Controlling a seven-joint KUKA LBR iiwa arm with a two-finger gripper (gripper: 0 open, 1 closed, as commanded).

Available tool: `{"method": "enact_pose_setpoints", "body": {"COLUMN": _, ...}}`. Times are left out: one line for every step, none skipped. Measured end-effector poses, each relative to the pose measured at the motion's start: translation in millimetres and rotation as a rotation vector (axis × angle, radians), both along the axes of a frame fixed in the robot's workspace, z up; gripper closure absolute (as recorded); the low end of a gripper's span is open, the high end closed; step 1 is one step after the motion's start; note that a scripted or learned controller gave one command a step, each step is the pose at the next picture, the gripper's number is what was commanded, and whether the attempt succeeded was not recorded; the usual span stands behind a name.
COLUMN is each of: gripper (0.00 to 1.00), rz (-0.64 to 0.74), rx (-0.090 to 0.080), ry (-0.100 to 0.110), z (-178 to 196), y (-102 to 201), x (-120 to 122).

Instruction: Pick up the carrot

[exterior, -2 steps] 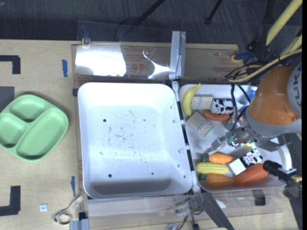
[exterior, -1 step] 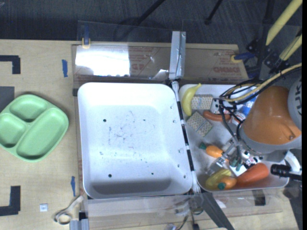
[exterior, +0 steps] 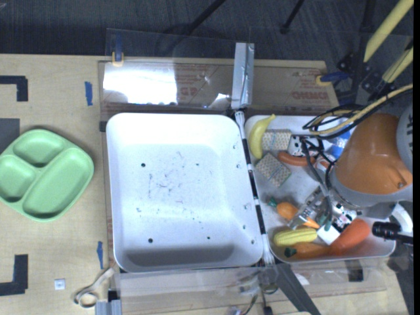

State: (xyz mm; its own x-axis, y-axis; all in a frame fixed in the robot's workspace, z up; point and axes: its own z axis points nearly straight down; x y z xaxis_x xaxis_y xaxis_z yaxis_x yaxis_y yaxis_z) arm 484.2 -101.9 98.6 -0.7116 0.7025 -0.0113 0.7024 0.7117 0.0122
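An orange carrot (exterior: 352, 235) lies in the right bin (exterior: 315, 121) near its front right corner, with its thick end pointing up and right. My gripper (exterior: 315, 214) is low inside the same bin, just left of the carrot and above a yellow corn-like piece (exterior: 294, 236). The arm's orange band (exterior: 371, 156) hangs over the bin's right side and hides what is under it. Nothing can be seen held in the gripper.
The right bin also holds a banana (exterior: 258, 135), a grey checkered pad (exterior: 272, 169), a thin red-orange piece (exterior: 291, 157) and a small orange fruit (exterior: 286, 210). The left bin (exterior: 177, 120) sits beside it. A green divided plate (exterior: 42, 173) rests on the bench far left.
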Motion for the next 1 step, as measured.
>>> {"method": "enact_pose_setpoints", "body": {"gripper": 1.0, "rz": -0.082, "rx": 0.0, "ry": 0.013, "z": 86.6, "y": 23.1, "x": 80.5}}
